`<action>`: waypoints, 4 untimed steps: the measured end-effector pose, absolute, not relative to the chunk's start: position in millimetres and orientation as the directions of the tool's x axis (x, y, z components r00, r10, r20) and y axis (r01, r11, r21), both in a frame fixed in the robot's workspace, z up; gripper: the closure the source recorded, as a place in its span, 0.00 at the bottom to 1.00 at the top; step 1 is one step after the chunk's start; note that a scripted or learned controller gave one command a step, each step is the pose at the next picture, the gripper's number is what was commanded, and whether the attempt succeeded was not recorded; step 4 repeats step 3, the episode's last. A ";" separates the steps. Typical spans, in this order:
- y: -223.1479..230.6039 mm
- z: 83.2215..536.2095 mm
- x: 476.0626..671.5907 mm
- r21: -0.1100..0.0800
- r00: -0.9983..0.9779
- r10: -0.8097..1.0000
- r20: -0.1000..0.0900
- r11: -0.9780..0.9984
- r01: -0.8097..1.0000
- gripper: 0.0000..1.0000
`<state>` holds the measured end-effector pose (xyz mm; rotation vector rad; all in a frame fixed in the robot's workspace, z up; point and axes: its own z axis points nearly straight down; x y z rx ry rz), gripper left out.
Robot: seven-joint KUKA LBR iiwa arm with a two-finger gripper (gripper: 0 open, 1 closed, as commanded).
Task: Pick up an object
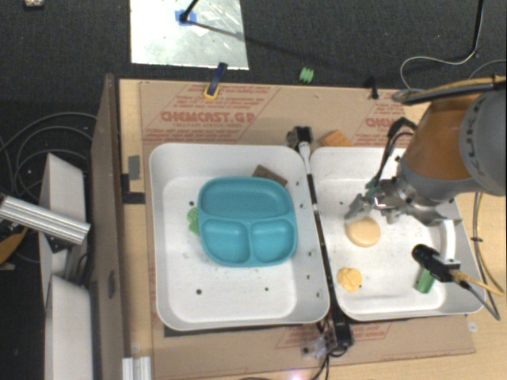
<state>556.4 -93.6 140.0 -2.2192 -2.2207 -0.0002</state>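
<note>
**Robot gripper hanging over a pale disc in the right-hand bin**

The gripper (371, 206) is hanging low in the right bin (396, 303), near its left wall. It is sitting just above the upper edge of a pale yellow disc (364, 233) that is lying flat on the bin floor. Whether the two are touching cannot be told, and neither can how far open the gripper is. Nothing is showing in its grasp. A small orange lump (349, 277) is lying nearer the front of the same bin, apart from the disc. A small green thing (425, 283) is lying by the right wall.

Red print on the cardboard sheet (261, 101) under the bins is reading "CHEMCAST GP".

The left bin (238, 299) is holding a teal divided plate (246, 220). A brown piece (270, 174) is poking out at the plate's far right corner, and a green scrap (192, 218) is poking out at its left edge. A tan block (334, 138) is lying on the cardboard behind the bins. Beyond the bench, a shiny metal sheet (186, 22) is lying on dark carpet (356, 22), and black cables (40, 145) are looping at the left.
</note>
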 end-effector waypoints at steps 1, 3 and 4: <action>-96.1 82.0 558.9 0.000 -0.001 1.000 -0.001 0.001 1.000 0.00; 17.4 190.5 576.5 0.012 -0.014 1.000 0.003 0.014 1.000 1.00; 17.4 190.5 576.5 0.012 -0.014 1.000 0.003 0.014 1.000 1.00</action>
